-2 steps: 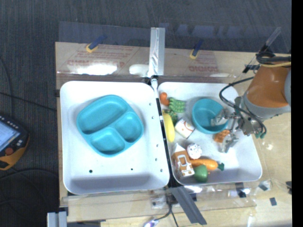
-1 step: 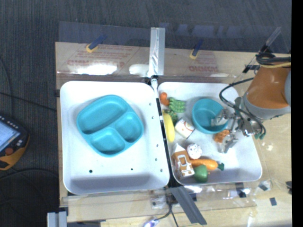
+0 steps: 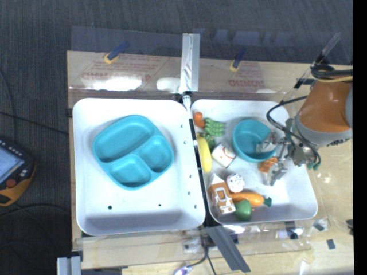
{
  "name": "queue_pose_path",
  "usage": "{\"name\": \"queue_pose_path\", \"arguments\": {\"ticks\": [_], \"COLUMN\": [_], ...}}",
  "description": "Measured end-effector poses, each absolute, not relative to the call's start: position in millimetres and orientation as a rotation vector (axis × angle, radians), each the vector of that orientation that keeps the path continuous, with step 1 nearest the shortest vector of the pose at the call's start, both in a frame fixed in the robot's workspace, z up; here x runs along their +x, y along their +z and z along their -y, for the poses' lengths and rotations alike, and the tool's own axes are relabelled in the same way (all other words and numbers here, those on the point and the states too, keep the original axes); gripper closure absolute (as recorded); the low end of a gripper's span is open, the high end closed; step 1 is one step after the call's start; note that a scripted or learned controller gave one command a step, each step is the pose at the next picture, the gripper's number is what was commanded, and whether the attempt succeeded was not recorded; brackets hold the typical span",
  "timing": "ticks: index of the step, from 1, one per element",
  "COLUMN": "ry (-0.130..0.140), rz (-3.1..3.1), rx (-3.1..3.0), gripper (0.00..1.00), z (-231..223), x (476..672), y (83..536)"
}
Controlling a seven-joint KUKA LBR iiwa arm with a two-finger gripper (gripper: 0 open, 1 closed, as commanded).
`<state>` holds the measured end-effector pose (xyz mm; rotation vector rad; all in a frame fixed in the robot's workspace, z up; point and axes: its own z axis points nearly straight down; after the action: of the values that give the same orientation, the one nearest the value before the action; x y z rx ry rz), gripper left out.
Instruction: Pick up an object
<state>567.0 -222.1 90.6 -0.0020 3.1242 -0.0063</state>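
Camera view, two bins [image 3: 80, 153], one divided plate [image 3: 133, 150], one bowl [image 3: 250, 140], tool [image 3: 277, 166] grip unclear.

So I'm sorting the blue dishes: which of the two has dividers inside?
The blue tray in the left bin; ridges split it into three sections. The blue bowl in the right bin, beside the pincer, is one round hollow.

A tan bench [image 3: 143, 67] carries two shallow white bins, left [image 3: 86, 171] and right [image 3: 298, 199], side by side.
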Motion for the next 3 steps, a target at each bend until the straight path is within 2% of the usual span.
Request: {"name": "queue_pose_path", "arguments": {"ticks": [1, 2, 3], "ry": [-0.010, -0.002, -0.006], "rz": [-3.127, -3.122, -3.123], "rx": [-0.042, 0.128, 0.117], "gripper": [0.00, 0.00, 0.00], "z": [223, 222, 203], "x": [620.4, 605.1, 607.4], "y": [90, 90, 90]}}
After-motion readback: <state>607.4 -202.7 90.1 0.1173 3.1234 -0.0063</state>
